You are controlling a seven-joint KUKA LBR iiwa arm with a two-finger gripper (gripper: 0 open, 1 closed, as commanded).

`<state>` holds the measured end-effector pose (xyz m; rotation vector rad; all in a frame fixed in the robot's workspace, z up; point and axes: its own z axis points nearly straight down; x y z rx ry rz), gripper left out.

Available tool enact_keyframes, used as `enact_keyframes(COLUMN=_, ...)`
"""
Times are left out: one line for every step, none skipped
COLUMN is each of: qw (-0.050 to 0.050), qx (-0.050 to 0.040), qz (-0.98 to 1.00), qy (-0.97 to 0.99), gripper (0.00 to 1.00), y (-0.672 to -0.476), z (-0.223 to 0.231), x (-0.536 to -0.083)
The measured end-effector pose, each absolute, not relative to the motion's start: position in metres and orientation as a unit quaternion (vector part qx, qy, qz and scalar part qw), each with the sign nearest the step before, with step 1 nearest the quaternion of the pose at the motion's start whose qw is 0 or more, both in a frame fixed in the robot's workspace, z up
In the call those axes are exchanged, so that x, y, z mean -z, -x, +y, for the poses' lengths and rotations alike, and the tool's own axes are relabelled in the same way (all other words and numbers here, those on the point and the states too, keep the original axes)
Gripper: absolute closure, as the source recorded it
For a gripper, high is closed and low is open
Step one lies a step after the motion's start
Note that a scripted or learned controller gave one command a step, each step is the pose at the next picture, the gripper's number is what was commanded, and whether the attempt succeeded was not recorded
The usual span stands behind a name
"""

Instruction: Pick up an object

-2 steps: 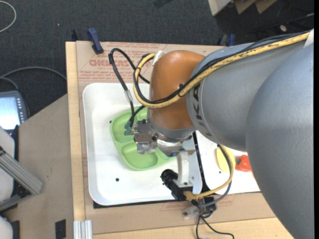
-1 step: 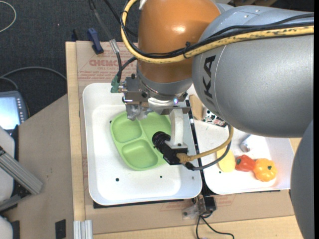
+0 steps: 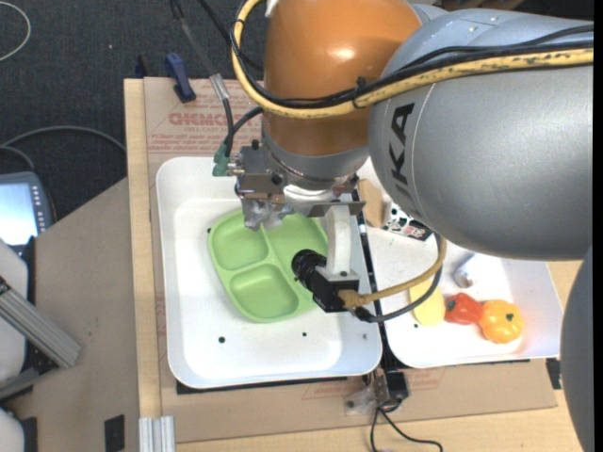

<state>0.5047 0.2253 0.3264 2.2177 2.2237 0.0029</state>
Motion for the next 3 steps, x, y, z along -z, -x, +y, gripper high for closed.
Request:
enact_keyframes(qw=0.004, qx=-0.0101, qz=0.707, qy=-0.707, gripper=1.0, y=-0.491, z=0.2, x=-0.546)
enact_keyframes(qw=-0.001, qx=0.0029, qz=0.706, qy=-0.708, gripper=1.0, y=-0.478, z=0.179, x=-0.499)
enact_keyframes(qw=-0.002, qx=0.0043, qz=0.706, qy=-0.708, gripper=1.0, y=-0.483, z=0.158, x=-0.432)
